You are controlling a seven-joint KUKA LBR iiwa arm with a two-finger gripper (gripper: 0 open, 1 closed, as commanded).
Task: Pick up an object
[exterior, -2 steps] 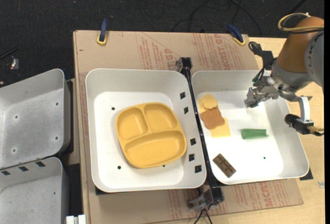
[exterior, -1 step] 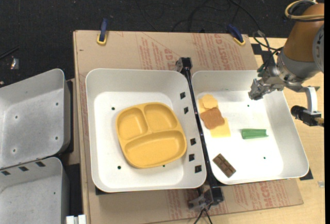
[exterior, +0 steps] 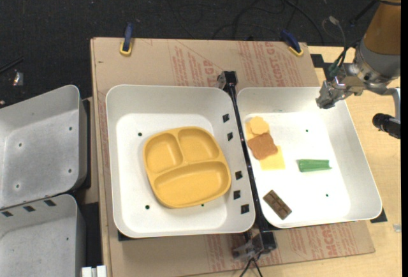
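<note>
End effector [exterior: 328, 96] over right white bin's [exterior: 357, 161] far-right corner; too small/blurred to tell its state.
Arm cut off at frame edge. In that bin: green flat block [exterior: 313, 165], brown ridged bar [exterior: 277, 204], overlapping orange/yellow/brown flat pieces [exterior: 263, 143]. Left bin: yellow divided plastic tray [exterior: 187, 166].

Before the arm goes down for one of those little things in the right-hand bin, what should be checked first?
1. Gripper is above the right bin's far corner, not over any item: not ok.
2. Fingers open: cannot tell.
3. Green piece lies apart from the rest: ok.
4. Brown bar lies alone near the front rim: ok.
5. Orange, brown and yellow pieces overlap in a stack: not ok for a clean pick.
</note>
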